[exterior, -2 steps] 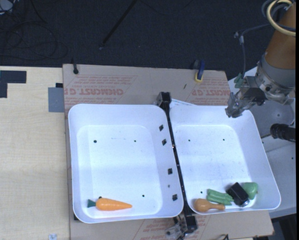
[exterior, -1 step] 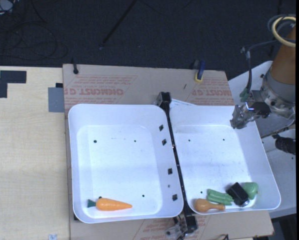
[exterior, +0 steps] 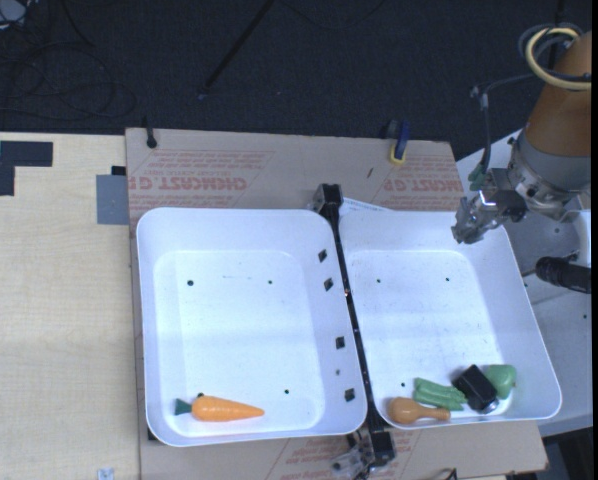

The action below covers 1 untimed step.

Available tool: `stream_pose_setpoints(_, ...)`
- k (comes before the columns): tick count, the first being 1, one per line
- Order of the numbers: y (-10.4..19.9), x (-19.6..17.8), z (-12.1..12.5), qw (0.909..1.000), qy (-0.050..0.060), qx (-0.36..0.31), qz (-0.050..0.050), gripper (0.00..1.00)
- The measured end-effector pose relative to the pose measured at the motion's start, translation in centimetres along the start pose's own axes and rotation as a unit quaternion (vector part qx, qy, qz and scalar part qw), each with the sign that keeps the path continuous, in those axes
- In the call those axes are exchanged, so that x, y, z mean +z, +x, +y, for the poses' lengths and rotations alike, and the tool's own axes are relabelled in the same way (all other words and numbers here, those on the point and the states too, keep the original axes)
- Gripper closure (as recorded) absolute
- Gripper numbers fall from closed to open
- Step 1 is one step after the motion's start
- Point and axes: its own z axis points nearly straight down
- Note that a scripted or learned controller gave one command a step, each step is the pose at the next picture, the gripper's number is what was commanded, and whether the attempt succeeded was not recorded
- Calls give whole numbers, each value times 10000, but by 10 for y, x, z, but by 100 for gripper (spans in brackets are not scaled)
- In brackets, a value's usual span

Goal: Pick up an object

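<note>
Over R bin's far-R corner: gripper (exterior: 473, 222) | carrot (exterior: 225, 408) – L bin, well apart

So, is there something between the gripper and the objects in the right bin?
Nothing visible. The gripper hangs over the right bin's far right corner; bare floor lies between it and the black object at the near edge.

Wide open floor across the right bin (exterior: 419, 308); only clutter is the toy cluster (exterior: 459, 393) packed into its near-right corner.
</note>
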Motion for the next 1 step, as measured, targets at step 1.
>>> stream_pose_setpoints(1,42,-81,-21,10000,-31,-23,8,100)
